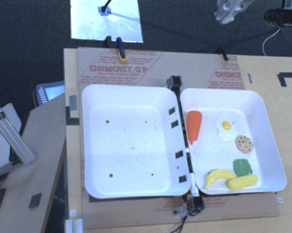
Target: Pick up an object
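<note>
Station log, my view from above: the hand [228,6] hangs high beyond the far edge of the tabletop [262,69], well apart from both bins; it is too blurred for me to tell how far open it is, and I see nothing in it. Candidates all lie in the right-hand shallow white bin [277,144]: an orange toy carrot [193,125] near the dividing wall, a white-and-yellow fried egg [225,128], a round speckled biscuit [243,143], a green leafy piece [242,166], a yellow banana [218,176] and a yellow oblong piece [243,181]. Risks, as I judge them: the three near-corner items crowd together (banana and oblong piece look touching), so a descent there could nudge neighbours or catch the bin wall; egg and biscuit lie flat and may slip. The carrot has the most open room on its right side.
</note>
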